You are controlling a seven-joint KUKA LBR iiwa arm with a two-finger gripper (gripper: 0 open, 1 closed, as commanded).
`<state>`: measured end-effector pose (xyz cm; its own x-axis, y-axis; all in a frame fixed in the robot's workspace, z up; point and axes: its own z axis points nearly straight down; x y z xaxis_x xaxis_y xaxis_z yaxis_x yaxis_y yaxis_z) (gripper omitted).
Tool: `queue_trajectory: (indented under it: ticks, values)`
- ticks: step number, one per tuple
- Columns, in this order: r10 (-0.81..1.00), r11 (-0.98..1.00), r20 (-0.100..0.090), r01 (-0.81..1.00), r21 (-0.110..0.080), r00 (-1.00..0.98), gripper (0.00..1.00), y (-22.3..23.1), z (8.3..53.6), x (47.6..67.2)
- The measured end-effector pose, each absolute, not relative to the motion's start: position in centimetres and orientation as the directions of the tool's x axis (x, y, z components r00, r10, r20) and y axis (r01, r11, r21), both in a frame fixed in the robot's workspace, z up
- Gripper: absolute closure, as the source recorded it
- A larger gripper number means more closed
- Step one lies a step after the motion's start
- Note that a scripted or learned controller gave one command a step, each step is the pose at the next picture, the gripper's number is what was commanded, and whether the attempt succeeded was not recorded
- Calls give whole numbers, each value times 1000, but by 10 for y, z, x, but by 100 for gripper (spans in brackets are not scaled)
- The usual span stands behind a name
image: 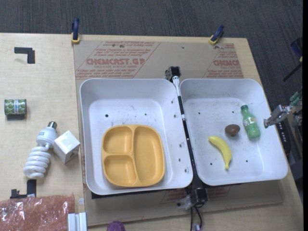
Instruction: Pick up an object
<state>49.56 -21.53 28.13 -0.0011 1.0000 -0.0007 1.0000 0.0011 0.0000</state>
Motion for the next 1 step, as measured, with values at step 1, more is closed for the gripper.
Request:
queue_trajectory:
  ticks: [1]
  values:
    - [1000, -1, 0, 1000, 0, 1, 0, -221, 137, 500]
